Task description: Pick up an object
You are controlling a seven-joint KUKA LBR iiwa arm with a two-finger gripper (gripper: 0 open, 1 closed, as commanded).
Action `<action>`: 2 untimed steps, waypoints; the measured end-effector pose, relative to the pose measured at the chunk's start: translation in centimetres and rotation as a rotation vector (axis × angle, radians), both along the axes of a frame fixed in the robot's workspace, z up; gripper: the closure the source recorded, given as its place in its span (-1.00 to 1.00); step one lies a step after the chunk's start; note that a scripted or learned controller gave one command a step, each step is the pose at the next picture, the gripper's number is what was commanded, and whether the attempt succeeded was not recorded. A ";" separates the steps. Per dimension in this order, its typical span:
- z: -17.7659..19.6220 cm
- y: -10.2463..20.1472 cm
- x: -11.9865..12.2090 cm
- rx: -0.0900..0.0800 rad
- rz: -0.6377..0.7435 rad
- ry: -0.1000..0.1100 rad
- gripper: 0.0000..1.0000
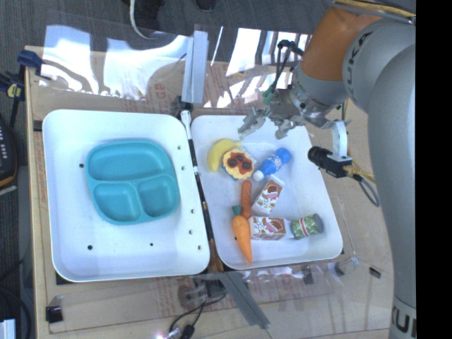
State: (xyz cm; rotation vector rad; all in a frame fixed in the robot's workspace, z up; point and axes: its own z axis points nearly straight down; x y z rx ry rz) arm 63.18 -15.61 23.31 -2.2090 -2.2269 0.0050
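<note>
Here the arm [367,55] is reaching in, its gripper [267,124] hanging spread wide, holding nothing, over the right bin [326,210]. Two carrots [242,235], two cartons [268,195] and one banana [220,151] are lying there.

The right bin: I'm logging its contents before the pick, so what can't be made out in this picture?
- Small cartons: print too small to read in the camera view.
- Banana: partly covered by the round toy.
- Thin carrot: lower end hidden behind the big carrot.
- Pincer: fingers blurred against the right bin rim, so open or shut is unclear.
</note>
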 end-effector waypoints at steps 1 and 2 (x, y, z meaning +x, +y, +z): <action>-14.1 1.0 -5.2 -0.001 -0.060 -0.003 -1.00; -13.2 0.9 -5.3 -0.002 -0.056 0.000 1.00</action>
